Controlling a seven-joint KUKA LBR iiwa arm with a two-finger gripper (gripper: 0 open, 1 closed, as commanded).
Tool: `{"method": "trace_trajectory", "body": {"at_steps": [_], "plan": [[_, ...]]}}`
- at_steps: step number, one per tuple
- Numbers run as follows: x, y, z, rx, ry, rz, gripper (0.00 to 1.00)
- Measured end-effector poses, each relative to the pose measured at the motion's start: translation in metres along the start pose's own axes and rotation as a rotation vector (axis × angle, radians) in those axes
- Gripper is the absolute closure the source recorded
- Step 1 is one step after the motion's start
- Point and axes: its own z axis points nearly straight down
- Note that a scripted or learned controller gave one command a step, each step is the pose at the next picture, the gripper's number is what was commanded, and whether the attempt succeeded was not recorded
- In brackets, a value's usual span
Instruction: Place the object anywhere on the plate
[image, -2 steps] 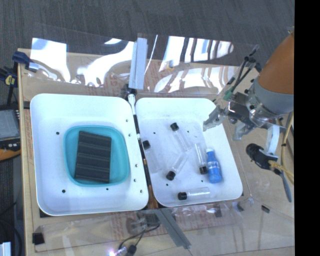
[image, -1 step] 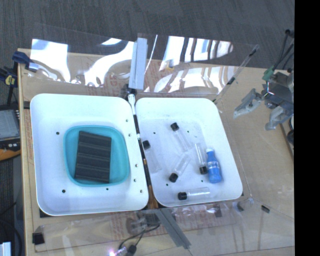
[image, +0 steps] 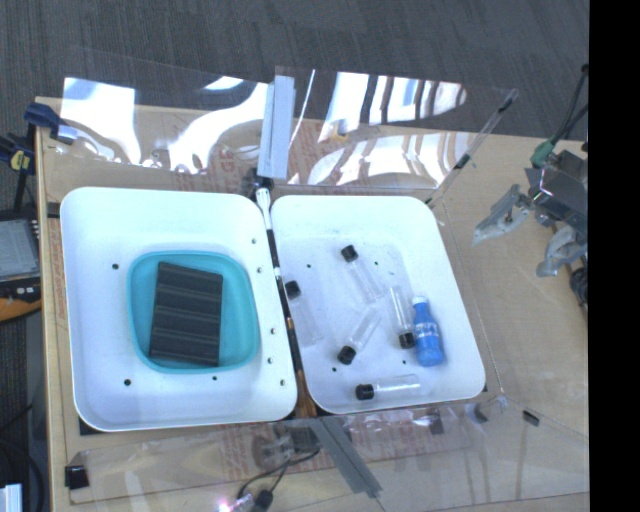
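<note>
- While the gripper (image: 523, 243) hangs off the bench at 3 o'clock of the right bin (image: 455, 262), you have its claw spread, with nothing between the prongs.
- On the teal plate (image: 237, 312), in the middle of the left bin (image: 85, 300), a dark ribbed block (image: 186, 313) lies flat, wholly inside the rim. If that block is the task's thing, I judge the placing done, and you need only keep the arm clear.
- Several clear vials with black caps lie scattered in the right bin, among them one at 12 o'clock (image: 359, 270) and one at 6 o'clock (image: 385, 388). A blue-capped vial (image: 427, 334) lies toward 4 o'clock, just beside a clear vial.
- If a vial is to be carried instead, you should, in my judgement, take the 6 o'clock one: it lies apart from its neighbours.
- Close across its narrow body, not along its length; round vials are likely to roll away.
- Lift clear of the wall between the bins before you travel toward 9 o'clock.
- Release low over bare teal beside the block, not on its ribs.
</note>
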Motion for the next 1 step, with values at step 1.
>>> {"method": "trace_trajectory", "body": {"at_steps": [1], "plan": [[-0.0029,0.0042,-0.0007,-0.005,-0.001,0.138,0.0]]}}
